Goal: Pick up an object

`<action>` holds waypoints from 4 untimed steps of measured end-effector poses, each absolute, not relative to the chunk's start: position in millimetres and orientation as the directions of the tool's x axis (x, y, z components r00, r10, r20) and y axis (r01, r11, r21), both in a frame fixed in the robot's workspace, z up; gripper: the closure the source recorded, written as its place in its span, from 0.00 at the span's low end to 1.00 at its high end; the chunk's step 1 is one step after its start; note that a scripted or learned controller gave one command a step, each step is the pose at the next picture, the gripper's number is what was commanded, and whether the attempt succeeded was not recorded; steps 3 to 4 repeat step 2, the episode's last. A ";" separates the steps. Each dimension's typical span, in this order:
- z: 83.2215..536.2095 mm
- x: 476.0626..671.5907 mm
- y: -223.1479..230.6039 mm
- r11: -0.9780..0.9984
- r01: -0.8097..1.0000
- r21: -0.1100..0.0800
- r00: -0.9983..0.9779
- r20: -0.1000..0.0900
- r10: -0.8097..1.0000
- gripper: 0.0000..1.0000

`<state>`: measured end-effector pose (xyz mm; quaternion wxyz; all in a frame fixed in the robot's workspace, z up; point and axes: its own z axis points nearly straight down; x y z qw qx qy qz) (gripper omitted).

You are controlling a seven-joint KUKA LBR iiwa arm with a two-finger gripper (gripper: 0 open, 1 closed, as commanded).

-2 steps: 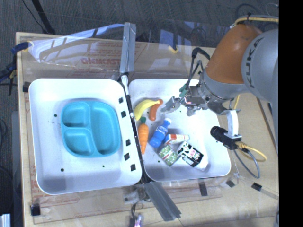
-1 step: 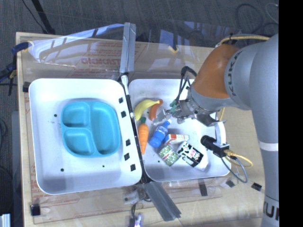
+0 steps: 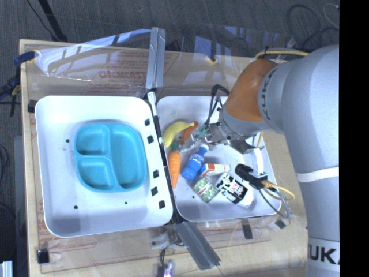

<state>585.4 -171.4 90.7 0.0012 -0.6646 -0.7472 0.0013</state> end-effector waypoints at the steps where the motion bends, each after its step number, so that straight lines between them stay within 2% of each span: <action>1: 100.5 585.6 -171.3 0.121 0.993 -0.004 -0.121 0.000 0.993 1.00; 2: 200.9 569.4 -133.8 -0.111 0.994 -0.001 0.111 -0.001 0.994 1.00; 4: 200.9 569.4 -133.8 -0.111 0.994 -0.001 0.111 -0.001 0.994 1.00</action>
